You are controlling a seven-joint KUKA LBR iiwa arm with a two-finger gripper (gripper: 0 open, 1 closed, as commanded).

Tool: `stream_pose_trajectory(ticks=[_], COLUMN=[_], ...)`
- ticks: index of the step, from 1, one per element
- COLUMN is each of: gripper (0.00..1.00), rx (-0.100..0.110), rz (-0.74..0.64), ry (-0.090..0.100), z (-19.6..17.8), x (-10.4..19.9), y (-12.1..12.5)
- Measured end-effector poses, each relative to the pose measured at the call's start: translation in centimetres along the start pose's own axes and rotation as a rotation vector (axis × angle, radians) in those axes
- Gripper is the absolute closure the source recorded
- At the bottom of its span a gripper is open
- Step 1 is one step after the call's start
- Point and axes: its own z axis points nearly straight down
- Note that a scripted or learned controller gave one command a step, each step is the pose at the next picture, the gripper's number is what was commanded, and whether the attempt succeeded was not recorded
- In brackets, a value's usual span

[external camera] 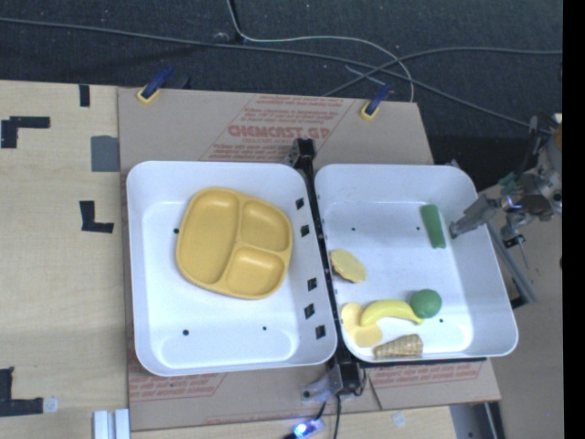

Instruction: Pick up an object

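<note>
Camera view: looks down on two white bins, with the arm at the right edge.
Nearest object: a green stick (432,226) lies in the right bin (384,179), upper right of its floor, long axis running roughly up and down the frame.
Other candidates: a green ball (425,303), a banana (390,313), a pale chip (348,265) and a tan wafer (398,346) sit lower in that bin.
Left bin (146,245): holds a yellow divided plate (233,242).
Gripper (466,219): at the right rim, just right of the stick, carrying nothing that I can see; whether its grip is wide or narrow I cannot tell.
Key relation: the stick lies left of the gripper, crosswise to its reach.
</note>
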Motion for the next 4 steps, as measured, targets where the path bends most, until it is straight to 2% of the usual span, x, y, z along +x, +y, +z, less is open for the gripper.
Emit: stream_pose_trajectory(ticks=[1, 2, 3, 4], gripper=[0.00, 0.00, 0.00, 0.00], rx=[-0.011, -0.007, -0.007, -0.005], rz=[-0.004, -0.005, -0.004, -0.004], ry=[-0.003, -0.002, -0.002, -0.001], z=[-0.7, 5.3, 9.7, 16.1], x=[0.1, 0.2, 0.1, 0.1], y=[0.2, 1.1, 0.9, 0.9])
